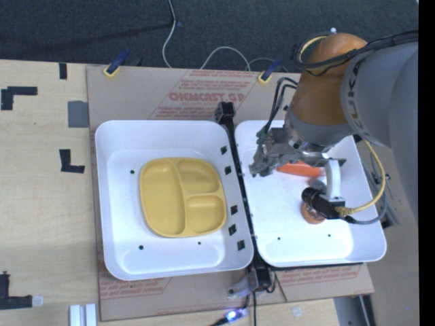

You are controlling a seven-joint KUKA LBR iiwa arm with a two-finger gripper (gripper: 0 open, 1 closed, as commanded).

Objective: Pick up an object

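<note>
Two shallow white bins are sitting side by side on a brown cardboard sheet [204,97] that is covering the middle of the desk [41,182]. The left bin [112,141] is holding a yellow divided tray [182,197], which is lying flat near the bin's centre with its three compartments facing up.

The arm [340,87] is reaching in from the right, its orange band sitting above the grey wrist, and it is hanging over the far part of the right bin [306,253]. The end effector [262,165] is pointing down toward the left side of that bin, close to the divider between the two bins. Its dark fingers are bunched together low over the white floor, but whether they are wide or narrow I cannot tell from this angle, and nothing is showing between them.

An orange, carrot-like object [299,170] is lying on the floor of the right bin just to the right of the end effector, partly tucked beneath the wrist. A small round brownish-orange object [312,214] is resting nearer in the same bin, right beside a dark fitting and a yellow cable that are hanging from the arm.

Black and white cables are trailing across the dark floor beyond the far edge of the desk.
</note>
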